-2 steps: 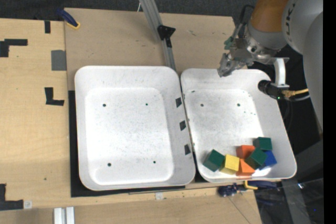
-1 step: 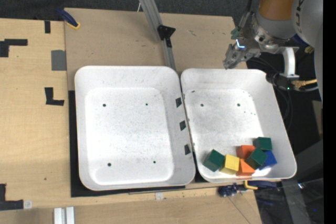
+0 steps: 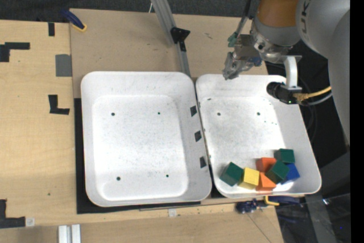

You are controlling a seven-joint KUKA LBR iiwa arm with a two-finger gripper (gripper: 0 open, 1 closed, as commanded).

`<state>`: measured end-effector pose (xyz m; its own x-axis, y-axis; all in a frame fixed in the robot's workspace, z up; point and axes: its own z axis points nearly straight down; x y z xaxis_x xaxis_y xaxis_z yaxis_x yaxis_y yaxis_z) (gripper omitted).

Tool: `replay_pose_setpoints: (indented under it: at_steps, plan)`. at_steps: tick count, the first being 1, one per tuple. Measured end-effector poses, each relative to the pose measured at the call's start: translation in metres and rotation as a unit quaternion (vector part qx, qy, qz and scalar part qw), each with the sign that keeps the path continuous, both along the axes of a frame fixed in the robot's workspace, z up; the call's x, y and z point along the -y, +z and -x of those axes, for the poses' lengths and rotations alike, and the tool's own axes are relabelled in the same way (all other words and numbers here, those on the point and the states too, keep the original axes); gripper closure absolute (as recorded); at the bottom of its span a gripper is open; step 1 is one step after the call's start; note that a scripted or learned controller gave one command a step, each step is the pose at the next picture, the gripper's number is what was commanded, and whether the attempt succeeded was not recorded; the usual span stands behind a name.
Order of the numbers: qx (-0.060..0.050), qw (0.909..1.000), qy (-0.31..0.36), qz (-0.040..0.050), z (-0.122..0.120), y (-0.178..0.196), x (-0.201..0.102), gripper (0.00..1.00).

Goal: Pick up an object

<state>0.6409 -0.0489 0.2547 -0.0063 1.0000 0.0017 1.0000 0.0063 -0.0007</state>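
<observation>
Claw (image 3: 232, 72) hovers over right bin's (image 3: 250, 87) far rim; cannot tell its state; blocks (image 3: 261, 172) clustered near corner.

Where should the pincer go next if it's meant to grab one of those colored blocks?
Probably toward the near corner of the right bin. The pincer hangs above that bin's far edge, while the blocks, among them a green block and a yellow block, are bunched at the opposite end. It likely needs to travel over them before lowering.
</observation>
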Motion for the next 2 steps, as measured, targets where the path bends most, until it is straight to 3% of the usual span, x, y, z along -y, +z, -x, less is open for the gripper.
replay_pose_setpoints:
  at_steps: [2]
  plan:
    - [0.0, 1.0, 0.0, -0.0001, 0.015, 0.006, -0.113, 1.0]
